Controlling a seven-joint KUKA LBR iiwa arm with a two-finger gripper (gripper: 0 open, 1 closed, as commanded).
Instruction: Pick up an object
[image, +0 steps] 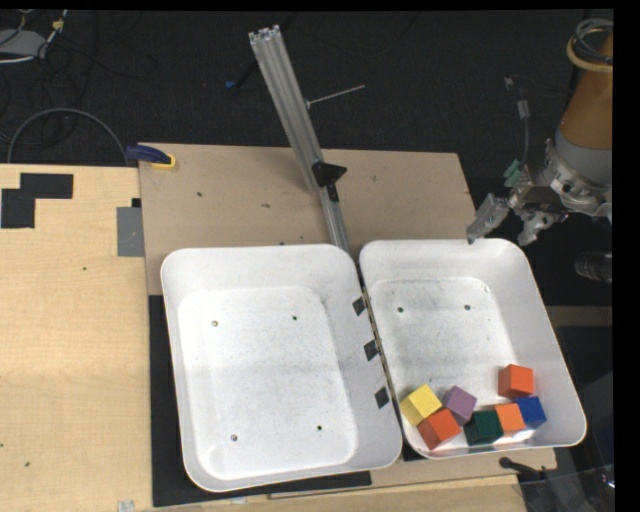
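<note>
Your gripper (505, 220) hangs above the far right corner of the right bin (455, 262), its fingers spread wide with nothing between them. The blocks sit clustered in that bin's near right corner: yellow block (422, 402), purple block (460, 402), green block (484, 427), blue block (532, 411), and three orange-red ones. The left bin (190, 270) lies alongside on the desk (240, 195).

Two white bins are sitting side by side on the bench. The right bin (455, 270) is holding small blocks (478, 408) bunched in its near right corner: yellow, purple, red, green, orange and blue. The gripper (508, 220) is hanging open over its far right edge, holding nothing.
</note>
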